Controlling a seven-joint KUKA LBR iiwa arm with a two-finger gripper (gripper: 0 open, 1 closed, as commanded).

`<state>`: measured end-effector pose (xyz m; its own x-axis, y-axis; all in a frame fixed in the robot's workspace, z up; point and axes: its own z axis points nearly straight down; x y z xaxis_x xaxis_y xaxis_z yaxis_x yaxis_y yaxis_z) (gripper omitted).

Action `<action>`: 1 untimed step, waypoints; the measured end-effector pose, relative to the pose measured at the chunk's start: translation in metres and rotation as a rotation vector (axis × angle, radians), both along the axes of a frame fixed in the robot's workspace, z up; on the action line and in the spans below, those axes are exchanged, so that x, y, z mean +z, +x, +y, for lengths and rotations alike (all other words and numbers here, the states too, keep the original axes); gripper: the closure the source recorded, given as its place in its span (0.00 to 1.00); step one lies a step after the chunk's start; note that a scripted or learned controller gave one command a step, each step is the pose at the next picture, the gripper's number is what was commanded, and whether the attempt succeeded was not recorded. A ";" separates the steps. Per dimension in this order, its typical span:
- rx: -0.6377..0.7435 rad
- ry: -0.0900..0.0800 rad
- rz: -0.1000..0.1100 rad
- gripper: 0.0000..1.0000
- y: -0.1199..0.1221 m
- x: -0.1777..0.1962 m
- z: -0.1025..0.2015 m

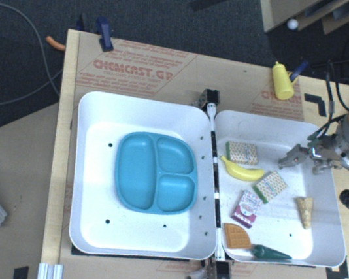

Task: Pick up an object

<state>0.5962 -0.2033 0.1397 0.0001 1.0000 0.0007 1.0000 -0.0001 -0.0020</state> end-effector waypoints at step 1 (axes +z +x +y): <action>0.001 0.001 0.001 0.00 -0.026 -0.035 0.079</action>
<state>0.5698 -0.1247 0.1052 -0.0012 1.0000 0.0018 1.0000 0.0012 -0.0026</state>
